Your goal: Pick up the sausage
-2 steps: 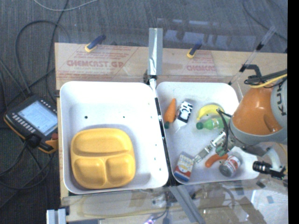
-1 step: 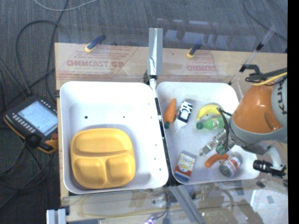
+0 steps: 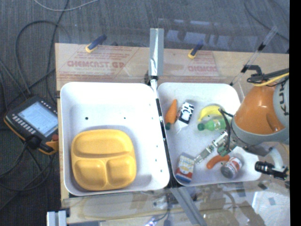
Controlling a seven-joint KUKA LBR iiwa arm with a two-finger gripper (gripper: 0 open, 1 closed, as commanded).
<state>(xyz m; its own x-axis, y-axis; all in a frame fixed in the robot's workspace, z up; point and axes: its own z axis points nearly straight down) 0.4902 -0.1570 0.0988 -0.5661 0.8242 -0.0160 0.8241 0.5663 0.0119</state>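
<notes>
Lying in the right bin (image 3: 235, 91), toward its front, between a can (image 3: 231, 167) and a small carton (image 3: 185, 168): the sausage (image 3: 217, 161). Probably light, smooth, a little slippery (a toy, likely). Hovering just above it, the hand (image 3: 220, 144); spread or pressed, impossible telling. Best pinching across the middle.

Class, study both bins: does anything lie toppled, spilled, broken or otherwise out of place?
Nothing is spilled or visibly broken. The right bin holds a loose jumble: a carrot, banana, green bottle, sausage, a can on its side and a small carton. The yellow tray sits flat in the left bin.
</notes>
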